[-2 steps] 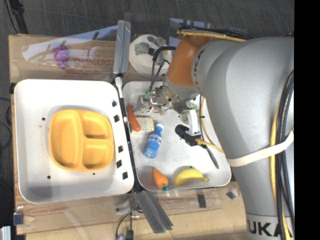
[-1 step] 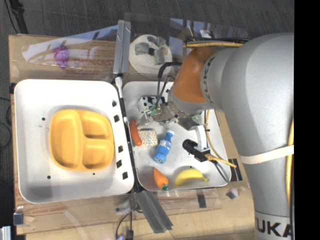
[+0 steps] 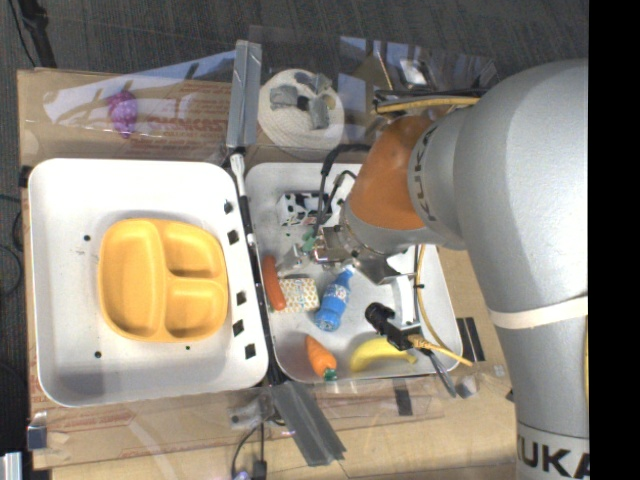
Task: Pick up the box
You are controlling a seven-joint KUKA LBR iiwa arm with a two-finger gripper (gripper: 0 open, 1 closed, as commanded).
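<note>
Left bin [image 3: 60, 268]: yellow divided tray [image 3: 165, 276]. Right bin [image 3: 285, 178]: speckled box [image 3: 298, 293] lies near the left wall, between an orange stick [image 3: 270, 283] and a blue bottle [image 3: 335, 301]. Gripper [image 3: 318, 246] is just beyond the box, farther up the view; how open it is cannot be told, and no hold is visible.

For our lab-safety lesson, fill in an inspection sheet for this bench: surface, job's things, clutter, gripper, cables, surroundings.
Surface: left bin holds a yellow divided tray; right bin, the small items.
Job's things: speckled box lies by the right bin's left wall.
Clutter: red sausage-like item, blue bottle, carrot, banana, black-and-white spotted item.
Grippers: gripper sits over the right bin, near the box.
Cables: black cable loops by the wrist.
Surroundings: purple item and white round bundle behind the bins.
</note>
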